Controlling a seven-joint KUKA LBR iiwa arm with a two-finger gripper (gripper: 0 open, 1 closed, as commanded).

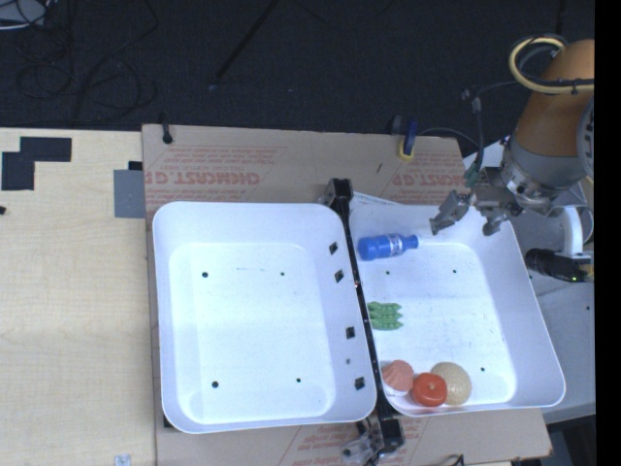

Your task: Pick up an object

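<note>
A flat cardboard sheet [243, 158] underlies two smooth white bins; the right bin [529, 328] contains a blue cylindrical bottle [386, 247]. Gripper [470, 214] spread wide, holding nothing.

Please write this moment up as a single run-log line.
phase: approach | gripper: open, above right bin's far edge, holding nothing | blue bottle: lying in right bin | red ball: near corner, untouched

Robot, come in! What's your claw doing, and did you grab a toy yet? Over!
Gripper open, holding nothing, above right white bin's far edge. Blue plastic bottle lies nearest, untouched. Nothing in the way.
</note>
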